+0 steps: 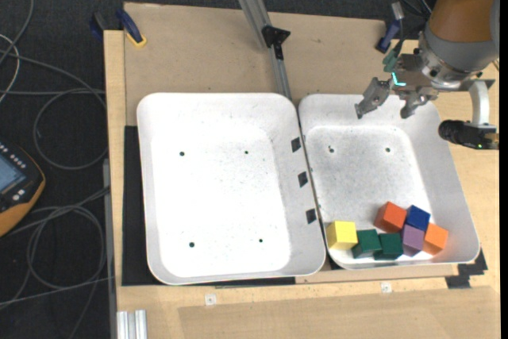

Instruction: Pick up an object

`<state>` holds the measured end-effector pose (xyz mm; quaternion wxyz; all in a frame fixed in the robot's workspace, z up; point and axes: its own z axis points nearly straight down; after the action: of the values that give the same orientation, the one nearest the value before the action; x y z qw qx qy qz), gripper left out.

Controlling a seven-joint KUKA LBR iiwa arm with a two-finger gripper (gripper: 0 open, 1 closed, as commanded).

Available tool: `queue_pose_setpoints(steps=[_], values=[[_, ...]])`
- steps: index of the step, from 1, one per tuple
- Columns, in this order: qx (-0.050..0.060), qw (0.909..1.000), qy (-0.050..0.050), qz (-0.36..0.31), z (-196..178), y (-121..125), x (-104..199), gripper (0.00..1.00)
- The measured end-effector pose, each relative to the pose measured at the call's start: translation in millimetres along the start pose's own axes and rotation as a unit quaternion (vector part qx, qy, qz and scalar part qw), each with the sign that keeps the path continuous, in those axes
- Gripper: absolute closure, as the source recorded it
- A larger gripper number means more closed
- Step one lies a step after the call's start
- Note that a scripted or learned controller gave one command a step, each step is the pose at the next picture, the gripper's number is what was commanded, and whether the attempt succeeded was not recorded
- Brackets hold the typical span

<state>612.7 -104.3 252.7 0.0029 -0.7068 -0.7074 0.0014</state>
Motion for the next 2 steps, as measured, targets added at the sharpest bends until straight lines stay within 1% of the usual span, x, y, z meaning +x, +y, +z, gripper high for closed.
queue_pose_setpoints(steps=[1, 2], values=[[-0.002, 1.0, 0.0, 0.0, -2.6, 0.7, -0.1, 0.0], [0.001, 1.0, 0.0, 0.001, 59.6, -3.7, 4.3, 0.0]])
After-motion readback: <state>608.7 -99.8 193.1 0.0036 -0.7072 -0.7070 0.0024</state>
